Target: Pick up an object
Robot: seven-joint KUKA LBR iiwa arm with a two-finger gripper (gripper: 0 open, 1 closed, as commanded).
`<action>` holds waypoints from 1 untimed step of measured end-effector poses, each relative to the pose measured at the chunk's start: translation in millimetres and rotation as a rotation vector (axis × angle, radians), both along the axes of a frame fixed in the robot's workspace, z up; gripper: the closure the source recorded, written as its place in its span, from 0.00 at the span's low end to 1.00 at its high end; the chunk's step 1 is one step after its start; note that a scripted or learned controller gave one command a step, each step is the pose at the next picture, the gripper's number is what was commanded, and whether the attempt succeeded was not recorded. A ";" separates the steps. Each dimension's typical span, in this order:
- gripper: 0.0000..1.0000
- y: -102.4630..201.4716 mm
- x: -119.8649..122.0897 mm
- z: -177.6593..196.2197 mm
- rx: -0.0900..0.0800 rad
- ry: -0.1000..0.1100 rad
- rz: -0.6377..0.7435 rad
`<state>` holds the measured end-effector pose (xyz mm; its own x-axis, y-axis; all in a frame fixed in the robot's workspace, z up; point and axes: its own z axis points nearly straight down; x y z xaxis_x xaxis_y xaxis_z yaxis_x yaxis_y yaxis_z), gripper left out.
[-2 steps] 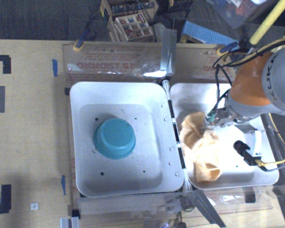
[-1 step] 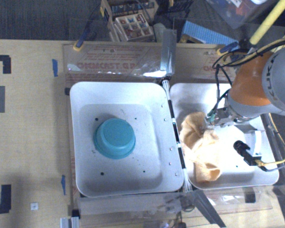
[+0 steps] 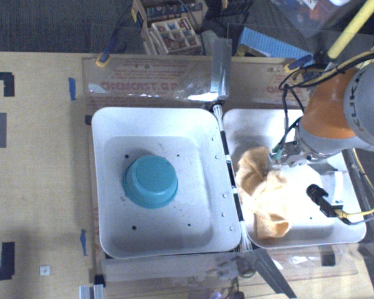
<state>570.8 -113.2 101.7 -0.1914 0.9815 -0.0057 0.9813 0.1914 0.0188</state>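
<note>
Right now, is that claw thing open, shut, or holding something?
Gripper: down over the tan cloth in the right bin; open, shut or holding cannot be told from this view.

Crumpled tan cloth (image 3: 263,195) lies in the right white bin (image 3: 311,232), bunched against its left wall, running from mid-bin down to the near edge; its folds are hard to make out. Teal round plastic bowl (image 3: 151,180) sits upside down, left-centre of the left white bin (image 3: 174,120).
</note>
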 end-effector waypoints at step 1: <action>0.00 0.0 0.0 0.0 0.000 0.000 0.000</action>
<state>570.8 -113.2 101.7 -0.1914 0.9815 -0.0057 0.9813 0.1914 0.0188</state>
